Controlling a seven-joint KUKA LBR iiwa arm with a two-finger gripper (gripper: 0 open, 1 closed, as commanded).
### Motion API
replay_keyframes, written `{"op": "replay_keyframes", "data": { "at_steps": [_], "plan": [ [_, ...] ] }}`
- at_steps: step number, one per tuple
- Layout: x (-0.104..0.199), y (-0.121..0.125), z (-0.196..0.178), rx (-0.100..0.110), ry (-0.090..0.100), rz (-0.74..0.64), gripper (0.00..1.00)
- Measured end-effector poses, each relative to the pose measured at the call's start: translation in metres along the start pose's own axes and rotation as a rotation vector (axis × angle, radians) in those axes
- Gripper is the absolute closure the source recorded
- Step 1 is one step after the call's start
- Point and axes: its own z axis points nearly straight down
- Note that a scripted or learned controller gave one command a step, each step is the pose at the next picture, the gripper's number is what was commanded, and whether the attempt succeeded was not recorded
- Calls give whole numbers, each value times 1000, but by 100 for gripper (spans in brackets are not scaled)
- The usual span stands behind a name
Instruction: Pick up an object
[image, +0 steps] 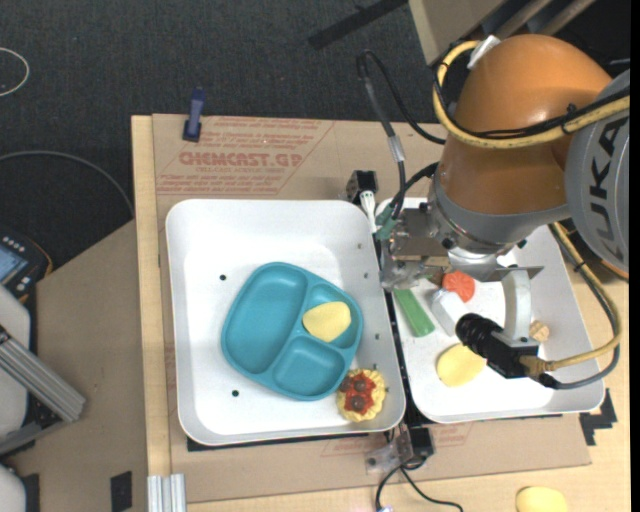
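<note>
A green stick-shaped object (413, 310) lies in the right bin (575, 300), long axis running top-left to bottom-right, under the arm's wrist (470, 262).

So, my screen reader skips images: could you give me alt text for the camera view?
A grey and orange robot arm reaches over the right white bin, which holds a green piece, an orange-red piece and a yellow piece. The left white bin holds a blue divided plate with a pale yellow item in one compartment, and a red-and-yellow toy touching the plate's rim.
</note>
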Motion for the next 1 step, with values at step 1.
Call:
{"op": "replay_keyframes", "data": {
  "at_steps": [1],
  "plan": [
    [-34,-7,-131,-18,1,3,100]
  ]
}}
